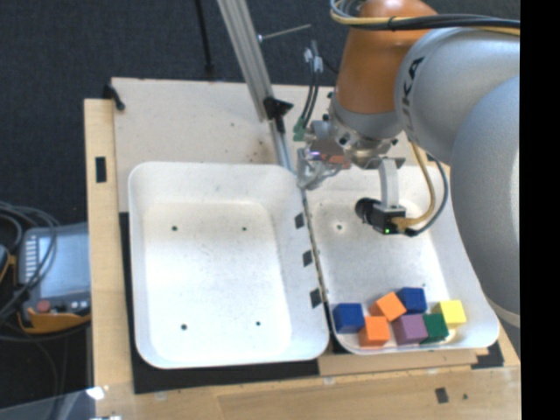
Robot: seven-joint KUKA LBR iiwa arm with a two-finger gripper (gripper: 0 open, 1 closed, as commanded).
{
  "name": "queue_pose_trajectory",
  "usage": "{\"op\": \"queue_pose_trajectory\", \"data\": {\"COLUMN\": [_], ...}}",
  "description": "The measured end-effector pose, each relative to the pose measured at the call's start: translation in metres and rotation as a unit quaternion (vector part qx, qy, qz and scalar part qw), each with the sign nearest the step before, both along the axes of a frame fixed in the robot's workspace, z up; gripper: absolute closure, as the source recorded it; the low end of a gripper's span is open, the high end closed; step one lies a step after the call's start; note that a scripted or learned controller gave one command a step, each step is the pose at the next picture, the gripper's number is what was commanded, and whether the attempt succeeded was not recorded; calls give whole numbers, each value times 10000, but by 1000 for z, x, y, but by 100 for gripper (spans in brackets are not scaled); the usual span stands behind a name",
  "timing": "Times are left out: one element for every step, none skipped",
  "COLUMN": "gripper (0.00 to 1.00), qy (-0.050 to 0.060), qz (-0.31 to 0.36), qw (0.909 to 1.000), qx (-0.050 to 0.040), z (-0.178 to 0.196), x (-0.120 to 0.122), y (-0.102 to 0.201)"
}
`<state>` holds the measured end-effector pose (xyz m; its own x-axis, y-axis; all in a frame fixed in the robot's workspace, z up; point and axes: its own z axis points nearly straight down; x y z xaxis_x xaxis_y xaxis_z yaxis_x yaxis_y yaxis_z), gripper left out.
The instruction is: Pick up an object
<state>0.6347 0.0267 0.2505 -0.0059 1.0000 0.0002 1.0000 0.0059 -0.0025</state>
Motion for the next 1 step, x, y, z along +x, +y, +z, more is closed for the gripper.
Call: {"op": "queue_pose_trajectory", "data": {"gripper": [100], "qy": [-19], "qz": [6], "qw": [10000], "qx": [-1], "z": [-13], "x": [11], "y": [58]}}
